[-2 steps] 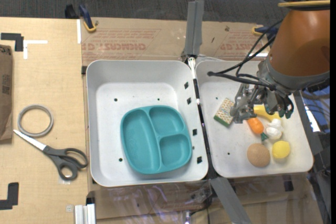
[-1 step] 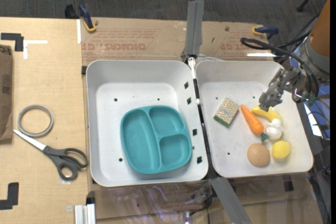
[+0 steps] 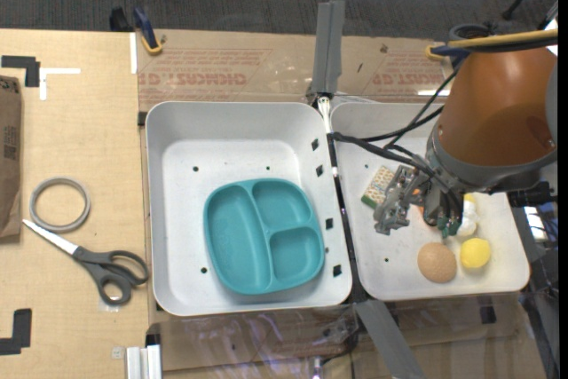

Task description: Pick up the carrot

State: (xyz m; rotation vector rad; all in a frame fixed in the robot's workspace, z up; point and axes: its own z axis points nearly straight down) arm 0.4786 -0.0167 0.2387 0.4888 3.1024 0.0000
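My gripper (image 3: 415,207) hangs low over the middle of the right bin (image 3: 382,272), below the orange band of the arm (image 3: 497,115). The arm's bulk covers much of that bin's far and right side. A small green and white piece (image 3: 458,221) peeks out just right of the gripper; I cannot tell what it belongs to. A tan egg-shaped object (image 3: 437,263) and a yellow lemon (image 3: 476,253) lie just in front of the gripper, near the bin's front edge. A small speckled pale item (image 3: 379,183) lies to the gripper's left.
A teal divided plate (image 3: 264,235) sits in the left bin (image 3: 177,155). On the cardboard bench to the left lie scissors (image 3: 93,262) and a tape roll (image 3: 59,202). Black cables (image 3: 390,138) trail from the arm across the right bin.
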